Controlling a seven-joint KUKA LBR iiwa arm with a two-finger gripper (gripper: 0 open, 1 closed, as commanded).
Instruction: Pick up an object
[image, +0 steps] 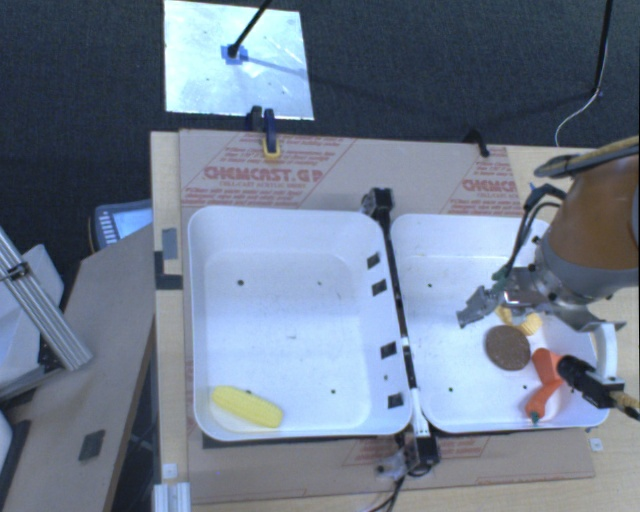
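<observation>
Two bins (290, 225), perhaps five objects.

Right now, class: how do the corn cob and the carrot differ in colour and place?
The corn cob is yellow; the carrot is orange. The corn cob lies alone in the left bin; the carrot lies in the right bin beside a brown disc. Both are long and lie flat.

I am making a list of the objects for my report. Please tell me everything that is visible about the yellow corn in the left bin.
The yellow corn is a short cob, rounded at both ends, with a bumpy surface like rows of kernels; it looks like a plastic toy. It lies flat on the floor of the left bin, in the near left corner, its long axis tilted slightly, close to the front wall. Whether it touches that wall cannot be told. Nothing else touches it, and it appears whole.
</observation>
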